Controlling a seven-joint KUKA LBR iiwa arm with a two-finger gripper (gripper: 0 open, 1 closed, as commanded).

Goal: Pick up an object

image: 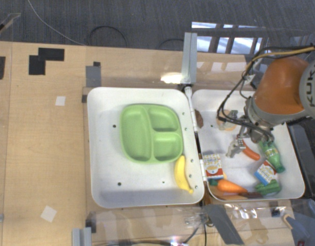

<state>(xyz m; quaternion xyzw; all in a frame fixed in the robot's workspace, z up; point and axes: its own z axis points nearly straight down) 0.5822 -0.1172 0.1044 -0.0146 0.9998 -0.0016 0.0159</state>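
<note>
— Where's the tool (238, 148) right now?

— I see it low in the right bin (296, 181), just beside the orange piece (252, 153) and near the green bottle (271, 155). Whether it's clenched or released, I cannot tell (the wrist hides most of it).

— What else?

— A carrot (230, 186) and small carton (212, 165) along the near wall. In the left bin (103, 152), a green divided plate (149, 132), with a banana (182, 174) just beside it.

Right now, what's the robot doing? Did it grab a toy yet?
Tool low in right bin, grip unclear. Orange piece beside it, not seen held. Green bottle, carrot crowd nearby.
</note>
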